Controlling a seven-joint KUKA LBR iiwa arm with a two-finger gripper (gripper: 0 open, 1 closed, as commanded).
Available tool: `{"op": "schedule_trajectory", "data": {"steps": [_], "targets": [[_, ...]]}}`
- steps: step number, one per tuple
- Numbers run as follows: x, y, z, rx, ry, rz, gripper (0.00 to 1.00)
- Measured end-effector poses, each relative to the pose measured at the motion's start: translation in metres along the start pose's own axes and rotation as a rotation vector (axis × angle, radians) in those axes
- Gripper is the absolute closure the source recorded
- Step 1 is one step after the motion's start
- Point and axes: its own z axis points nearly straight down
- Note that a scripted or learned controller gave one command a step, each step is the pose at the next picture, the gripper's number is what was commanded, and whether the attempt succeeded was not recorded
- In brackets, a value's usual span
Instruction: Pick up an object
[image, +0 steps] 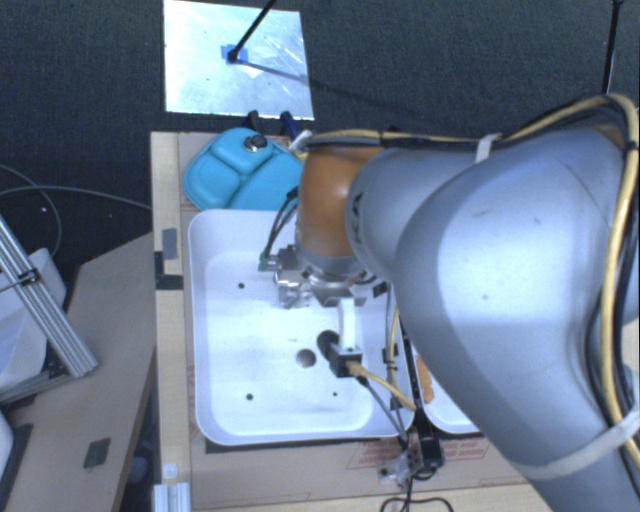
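My gripper (297, 290) hangs over the left white bin (225, 330), near the middle of its back half, below the orange band of the wrist. The metal gripper body is seen from above, and the wrist hides what is under it. A thin orange-brown object (425, 382) peeks out from beside the arm, at the left edge of the right bin (455, 425). The grey arm covers most of that bin.
A light blue plastic container (240, 172) lies behind the left bin on the bench. A shiny metal sheet (235, 60) lies further back. Aluminium framing (45, 320) stands at the far left, off the bench.
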Motion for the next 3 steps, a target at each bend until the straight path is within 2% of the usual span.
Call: {"op": "schedule_trajectory", "data": {"steps": [1,2,3], "targets": [[-0.032,0.061,-0.002,-0.011,-0.002,0.007,1.00],[-0.038,-0.002,0.000,0.000,-0.002,0.007,1.00],[0.014,-0.103,-0.010,0.003,0.001,-0.002,1.00]]}}
